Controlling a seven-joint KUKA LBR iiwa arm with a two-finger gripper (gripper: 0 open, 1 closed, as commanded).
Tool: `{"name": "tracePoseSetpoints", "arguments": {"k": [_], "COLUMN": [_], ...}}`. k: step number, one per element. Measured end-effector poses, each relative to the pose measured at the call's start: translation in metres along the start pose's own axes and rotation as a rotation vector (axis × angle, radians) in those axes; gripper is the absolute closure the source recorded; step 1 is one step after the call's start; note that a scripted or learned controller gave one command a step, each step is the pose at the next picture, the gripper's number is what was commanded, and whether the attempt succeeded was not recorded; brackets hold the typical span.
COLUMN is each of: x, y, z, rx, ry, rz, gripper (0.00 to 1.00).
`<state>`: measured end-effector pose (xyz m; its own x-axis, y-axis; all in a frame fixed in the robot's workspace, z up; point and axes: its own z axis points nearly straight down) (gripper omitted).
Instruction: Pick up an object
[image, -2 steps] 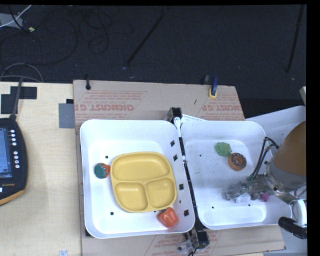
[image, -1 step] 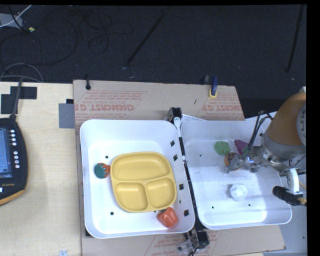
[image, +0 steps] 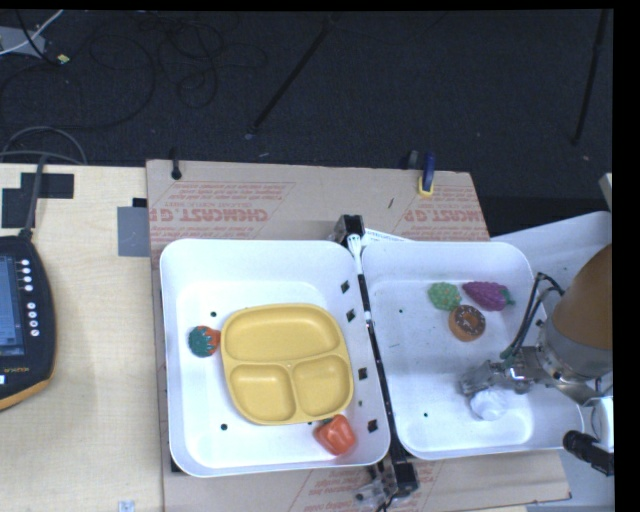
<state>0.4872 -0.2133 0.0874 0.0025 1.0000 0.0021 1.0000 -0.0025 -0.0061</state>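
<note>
Broadly, a tan cardboard sheet (image: 300, 200) printed with red lettering lies on the pale wooden bench (image: 80, 420) and bears two shallow white plastic bins side by side. The left bin (image: 185, 270) holds a yellow plastic plate with three compartments (image: 288, 360), which fills much of its floor. The right bin (image: 420, 440) has the grey arm with its orange band (image: 585, 310) reaching in from the right, low over the bin's near right part. The gripper (image: 492, 385) sits at the arm's end, directly above a small white crumpled object (image: 490, 405) and apparently touching its top; whether the jaws are apart or together cannot be told from this angle, and nothing shows plainly between them.

Near the far wall of the right bin lie three toy foods close together: a purple grape bunch (image: 487, 294), a green leafy piece (image: 444, 295) just left of it, and a brown ring-shaped doughnut (image: 466, 322) just in front of both.

In the left bin, a red pepper-like toy (image: 336, 434) lies at the plate's near right corner, and a small teal and orange ball-like toy (image: 203, 341) sits just beside the plate's left edge.

A black handheld controller with a screen (image: 20, 320) rests at the bench's left edge.
</note>
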Motion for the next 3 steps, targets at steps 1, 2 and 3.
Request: {"name": "tracePoseSetpoints", "arguments": {"k": [1, 2, 3], "x": [0.001, 0.087, 0.083], "y": [0.05, -0.009, -0.01], "z": [-0.001, -0.179, -0.18], "rx": [-0.008, -0.017, -0.003], "ry": [-0.002, 0.0, -0.001], "rz": [-0.004, -0.009, -0.004], "gripper": [0.0, 0.0, 1.0]}}
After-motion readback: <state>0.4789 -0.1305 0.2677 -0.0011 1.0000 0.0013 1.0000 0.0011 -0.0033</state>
